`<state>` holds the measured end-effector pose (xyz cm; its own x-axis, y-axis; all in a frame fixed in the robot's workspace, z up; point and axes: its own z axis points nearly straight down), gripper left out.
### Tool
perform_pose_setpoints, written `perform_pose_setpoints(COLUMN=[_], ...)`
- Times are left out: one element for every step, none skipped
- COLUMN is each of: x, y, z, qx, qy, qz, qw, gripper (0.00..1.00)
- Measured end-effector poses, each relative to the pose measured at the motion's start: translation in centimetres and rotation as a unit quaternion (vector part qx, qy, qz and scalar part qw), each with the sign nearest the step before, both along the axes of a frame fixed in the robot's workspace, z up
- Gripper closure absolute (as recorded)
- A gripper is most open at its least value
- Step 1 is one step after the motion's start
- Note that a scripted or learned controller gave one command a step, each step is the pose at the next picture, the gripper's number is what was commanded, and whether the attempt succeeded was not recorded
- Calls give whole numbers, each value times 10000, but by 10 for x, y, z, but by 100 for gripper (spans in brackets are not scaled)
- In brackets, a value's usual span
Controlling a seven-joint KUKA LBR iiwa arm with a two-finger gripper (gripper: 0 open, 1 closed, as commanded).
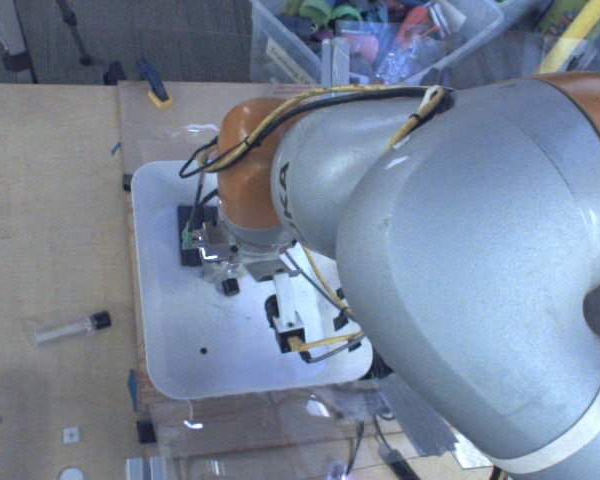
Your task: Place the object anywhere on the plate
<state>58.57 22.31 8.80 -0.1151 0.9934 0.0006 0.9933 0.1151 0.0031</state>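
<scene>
The arm (460, 228) is stretched over the white bin (170, 358), gripper (223, 273) above its left half; open or closed, can't tell. 1 black speck (203, 349) lies near it.

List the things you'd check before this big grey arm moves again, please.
1. Hand over the shallow white bin: ok, it hangs above the bin's left part.
2. Object in the hand: cannot tell.
3. Plate's whereabouts: cannot tell; the grey arm covers the right side.
4. Small dark speck on the bin floor: ok, apart from the hand.
5. Clear tube with black cap on the bench: ok, outside the bin.
</scene>
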Motion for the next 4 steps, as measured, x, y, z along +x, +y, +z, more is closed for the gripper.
perform_pose_setpoints(x=[30, 52, 81, 18], y=[-24, -14, -36, -4], z=[-1, 138, 234, 175], qx=[83, -6, -5, -6], qy=[234, 8, 6, 30], qz=[2042, 233, -357, 577], qw=[9786, 9997, 9994, 9983], gripper=[100, 100, 100, 100])
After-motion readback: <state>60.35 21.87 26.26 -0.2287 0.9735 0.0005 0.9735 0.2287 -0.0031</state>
